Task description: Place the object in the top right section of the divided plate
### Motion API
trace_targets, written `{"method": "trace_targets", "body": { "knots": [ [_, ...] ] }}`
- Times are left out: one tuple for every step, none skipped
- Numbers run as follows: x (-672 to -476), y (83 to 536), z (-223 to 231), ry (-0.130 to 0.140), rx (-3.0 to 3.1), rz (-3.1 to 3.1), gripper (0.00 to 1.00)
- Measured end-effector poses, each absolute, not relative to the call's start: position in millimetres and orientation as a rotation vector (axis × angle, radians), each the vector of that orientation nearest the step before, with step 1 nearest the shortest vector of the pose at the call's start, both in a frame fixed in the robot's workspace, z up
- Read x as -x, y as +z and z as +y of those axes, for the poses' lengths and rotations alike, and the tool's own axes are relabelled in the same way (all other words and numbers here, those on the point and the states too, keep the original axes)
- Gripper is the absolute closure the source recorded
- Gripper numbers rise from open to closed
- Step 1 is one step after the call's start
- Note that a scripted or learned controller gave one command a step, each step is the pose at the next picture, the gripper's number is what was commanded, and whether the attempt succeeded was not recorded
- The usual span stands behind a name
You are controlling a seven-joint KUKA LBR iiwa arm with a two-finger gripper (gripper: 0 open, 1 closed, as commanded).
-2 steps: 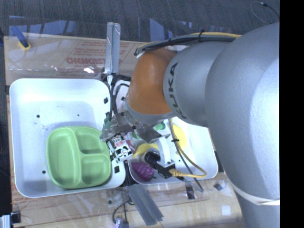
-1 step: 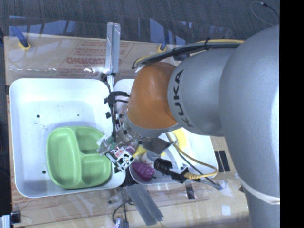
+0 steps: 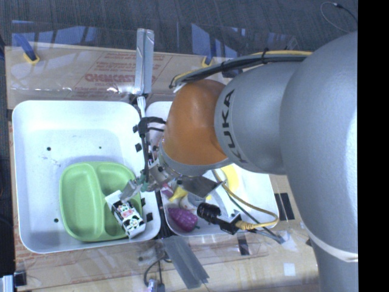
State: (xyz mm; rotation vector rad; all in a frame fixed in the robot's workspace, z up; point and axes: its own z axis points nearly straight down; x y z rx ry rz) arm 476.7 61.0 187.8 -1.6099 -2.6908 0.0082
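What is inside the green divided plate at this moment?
A small white carton with a cow pattern lies at the right edge of the green divided plate, beside the gripper. The other sections appear bare. The carton covers the plate beneath it.

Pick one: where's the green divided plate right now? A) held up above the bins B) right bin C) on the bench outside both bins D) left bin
D: the green divided plate lies flat on the floor of the left bin, near its front right corner, with a small white patterned carton at the plate's right edge.
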Motion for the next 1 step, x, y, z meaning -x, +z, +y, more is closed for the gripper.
{"method": "trace_targets", "body": {
  "knots": [
    [-496.9, 188.6, 40.0, 0.004, 1.358, -2.831, 0.00]
  ]
}}
